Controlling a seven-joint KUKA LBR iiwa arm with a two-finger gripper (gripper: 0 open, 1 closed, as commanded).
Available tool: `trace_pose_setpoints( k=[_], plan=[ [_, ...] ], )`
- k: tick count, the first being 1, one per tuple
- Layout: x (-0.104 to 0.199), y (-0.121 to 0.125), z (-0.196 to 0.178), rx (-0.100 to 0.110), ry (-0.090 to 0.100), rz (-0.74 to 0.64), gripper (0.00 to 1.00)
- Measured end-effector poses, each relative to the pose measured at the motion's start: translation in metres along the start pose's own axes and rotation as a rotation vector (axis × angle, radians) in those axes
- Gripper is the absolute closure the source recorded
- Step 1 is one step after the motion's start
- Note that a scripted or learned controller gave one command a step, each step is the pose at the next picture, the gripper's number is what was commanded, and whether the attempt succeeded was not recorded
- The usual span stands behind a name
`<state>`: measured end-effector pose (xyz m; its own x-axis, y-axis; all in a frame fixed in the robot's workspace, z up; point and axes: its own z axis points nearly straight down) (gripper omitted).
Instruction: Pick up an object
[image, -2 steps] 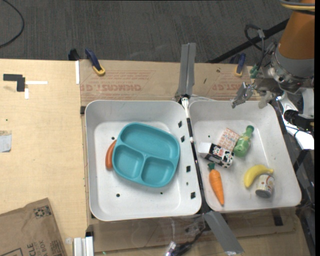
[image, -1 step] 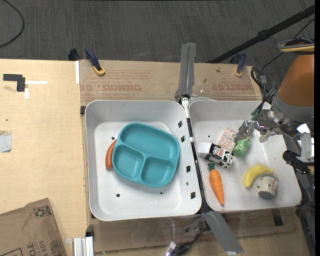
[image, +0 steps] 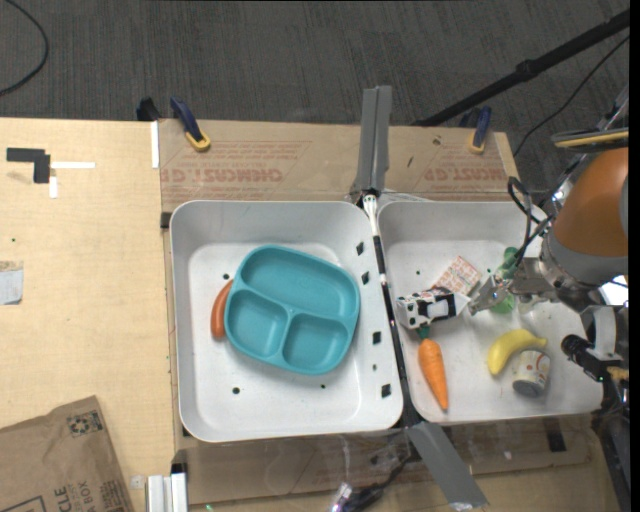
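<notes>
The right bin (image: 560, 400) holds several objects. A black-and-white toy (image: 424, 308) lies near its left wall, with a red-and-white packet (image: 459, 272) just behind it. An orange carrot (image: 432, 373) lies toward the front. A yellow banana (image: 514, 350) and a small can (image: 531, 373) sit at the front right. My gripper (image: 495, 295) hangs low over the middle of this bin, between the packet and the banana, beside a green item (image: 510, 262). Nothing is visibly held.
The left bin (image: 190, 400) carries a teal divided plate (image: 292, 310) with an orange piece (image: 218, 310) tucked at its left edge. A grey divider bar (image: 375, 140) runs between the bins. Clamps sit on the cardboard behind.
</notes>
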<state>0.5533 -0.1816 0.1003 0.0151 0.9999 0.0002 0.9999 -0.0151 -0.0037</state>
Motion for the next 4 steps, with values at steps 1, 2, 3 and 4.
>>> trace_pose_setpoints(
  k=[1,2,3,4],
  plan=[
    [0.018,-0.055,0.012,0.001,0.001,-0.041,0.0],
    [0.016,-0.055,0.005,0.004,0.001,-0.037,1.0],
    [0.016,-0.055,0.005,0.004,0.001,-0.037,0.0],
    [0.009,0.055,0.011,0.002,-0.001,0.194,0.0]
  ],
)
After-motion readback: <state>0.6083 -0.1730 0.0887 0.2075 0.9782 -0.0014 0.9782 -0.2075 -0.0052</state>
